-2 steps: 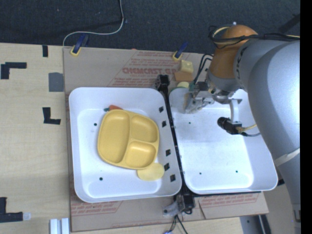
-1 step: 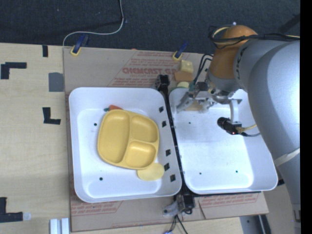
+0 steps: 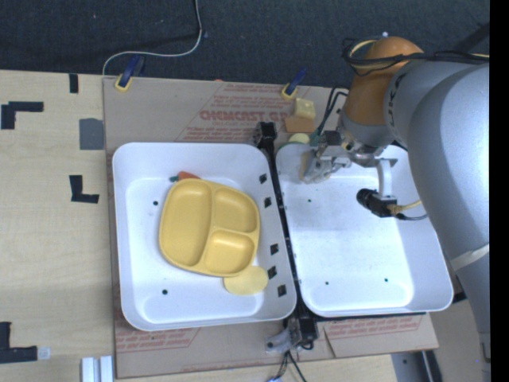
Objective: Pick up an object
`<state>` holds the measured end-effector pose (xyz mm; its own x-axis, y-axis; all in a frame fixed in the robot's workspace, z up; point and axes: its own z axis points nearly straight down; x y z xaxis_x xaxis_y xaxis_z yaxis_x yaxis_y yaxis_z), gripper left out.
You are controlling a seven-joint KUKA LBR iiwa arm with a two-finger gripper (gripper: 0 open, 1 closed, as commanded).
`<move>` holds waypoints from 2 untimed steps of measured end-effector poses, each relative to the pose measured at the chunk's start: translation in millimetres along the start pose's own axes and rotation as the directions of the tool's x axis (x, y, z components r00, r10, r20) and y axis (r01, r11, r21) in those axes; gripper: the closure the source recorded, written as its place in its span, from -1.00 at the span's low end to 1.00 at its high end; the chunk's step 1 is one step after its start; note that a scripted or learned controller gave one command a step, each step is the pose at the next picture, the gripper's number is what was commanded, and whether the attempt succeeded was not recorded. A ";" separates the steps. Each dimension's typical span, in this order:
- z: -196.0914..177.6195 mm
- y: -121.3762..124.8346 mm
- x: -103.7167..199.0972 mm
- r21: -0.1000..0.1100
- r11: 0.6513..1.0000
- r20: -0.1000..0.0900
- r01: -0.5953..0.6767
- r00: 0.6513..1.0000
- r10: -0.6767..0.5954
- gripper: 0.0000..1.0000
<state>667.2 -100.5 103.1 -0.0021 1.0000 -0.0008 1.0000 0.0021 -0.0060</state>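
Observation:
A yellow divided plate (image 3: 208,227) lies in the left bin (image 3: 135,293). A small pale yellow disc (image 3: 246,281) rests against its near edge, and a bit of something orange-red (image 3: 185,175) peeks out behind its far edge. My gripper (image 3: 316,165) hangs low over the far left corner of the right bin (image 3: 358,293), close to the divider between the bins. Just beyond it, at the bin's far rim, sit a tan block (image 3: 301,122), a small yellow cube (image 3: 305,106) and a pale round piece (image 3: 298,139). I see nothing held in the gripper.
The grey arm (image 3: 445,134) with its orange band (image 3: 374,78) covers the right bin's far right side. A black fitting with a cable (image 3: 378,201) hangs over that bin's right part. Black clips (image 3: 269,201) line the divider. Both bins stand on a cardboard sheet (image 3: 159,110).

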 end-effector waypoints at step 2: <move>19.9 0.5 -29.7 -0.004 1.000 0.001 -0.003 1.000 0.003 -1.00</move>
<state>667.7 -130.1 83.3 0.0008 1.0000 -0.0014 1.0000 -0.0008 -0.0018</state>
